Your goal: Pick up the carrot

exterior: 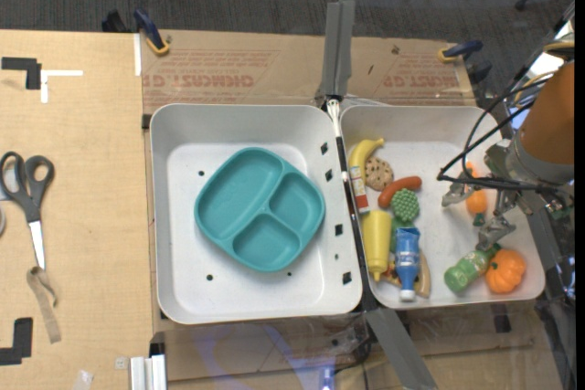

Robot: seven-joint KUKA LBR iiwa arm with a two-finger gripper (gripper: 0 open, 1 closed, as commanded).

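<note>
Two white bins sit side by side, the left bin [164,224] and the right bin [439,128]. Taking the right bin as the landmark, the left one beside it holds one teal divided plate [260,208]. Inside the right bin lie one banana [364,152], one cookie [377,171], one red sausage [399,189], one yellow bottle [376,239], one blue tube [406,249], one green bottle [467,270] and one small orange pumpkin [505,270]. Far left of it lies one pair of scissors [29,196].
</note>
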